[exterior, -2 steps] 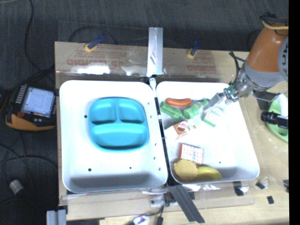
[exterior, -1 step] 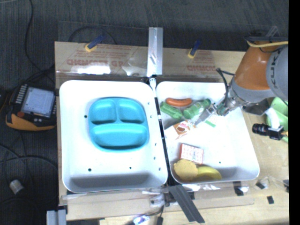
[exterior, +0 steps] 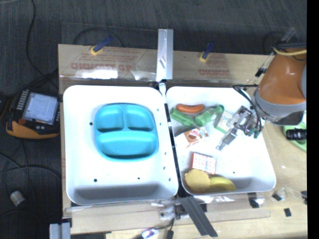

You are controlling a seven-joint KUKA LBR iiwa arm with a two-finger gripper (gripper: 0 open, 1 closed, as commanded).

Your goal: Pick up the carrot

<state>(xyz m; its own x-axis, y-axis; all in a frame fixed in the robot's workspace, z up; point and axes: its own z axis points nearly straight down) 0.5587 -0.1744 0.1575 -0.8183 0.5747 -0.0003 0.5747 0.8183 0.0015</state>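
- In the left bin (exterior: 75, 183) you have a blue divided tray (exterior: 126, 131) lying flat.
- In the right bin (exterior: 259, 176) the carrot (exterior: 190, 108) lies near the far rim, touching a green vegetable (exterior: 192, 117) just in front of it. Nearer you sit a small printed packet (exterior: 196, 134), a red-and-white box (exterior: 203, 163) and a yellow banana (exterior: 214, 183).
- The table (exterior: 75, 63) shows brown board, with dark carpet (exterior: 50, 14) around it and a handheld device (exterior: 36, 111) on the left.
- The arm (exterior: 281, 83) reaches in from the right; the jaws (exterior: 227, 139) hang over the right bin, well apart from the carrot. You cannot tell their state.
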